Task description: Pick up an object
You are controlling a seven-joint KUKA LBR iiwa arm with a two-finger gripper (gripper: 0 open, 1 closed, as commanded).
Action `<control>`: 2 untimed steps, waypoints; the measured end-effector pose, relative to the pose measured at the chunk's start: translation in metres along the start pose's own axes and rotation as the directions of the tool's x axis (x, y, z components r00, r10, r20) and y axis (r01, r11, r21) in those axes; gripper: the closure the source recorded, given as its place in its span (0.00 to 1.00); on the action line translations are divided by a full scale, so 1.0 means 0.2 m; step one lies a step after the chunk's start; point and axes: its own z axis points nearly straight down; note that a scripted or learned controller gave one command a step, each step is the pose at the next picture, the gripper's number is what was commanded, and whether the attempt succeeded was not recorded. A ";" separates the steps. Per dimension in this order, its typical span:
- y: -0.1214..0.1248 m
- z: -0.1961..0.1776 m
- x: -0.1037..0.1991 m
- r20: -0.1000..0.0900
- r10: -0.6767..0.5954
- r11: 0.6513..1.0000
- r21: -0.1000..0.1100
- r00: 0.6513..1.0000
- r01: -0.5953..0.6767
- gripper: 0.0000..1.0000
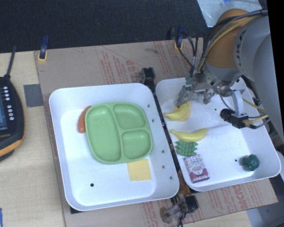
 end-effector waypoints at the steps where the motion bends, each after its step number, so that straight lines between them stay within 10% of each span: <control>1: -0.02 -0.17 -0.14 -0.002 0.002 1.000 0.001 1.000 -0.002 0.00; 2: 0.00 -0.03 0.04 -0.002 -0.002 1.000 0.006 1.000 0.002 0.00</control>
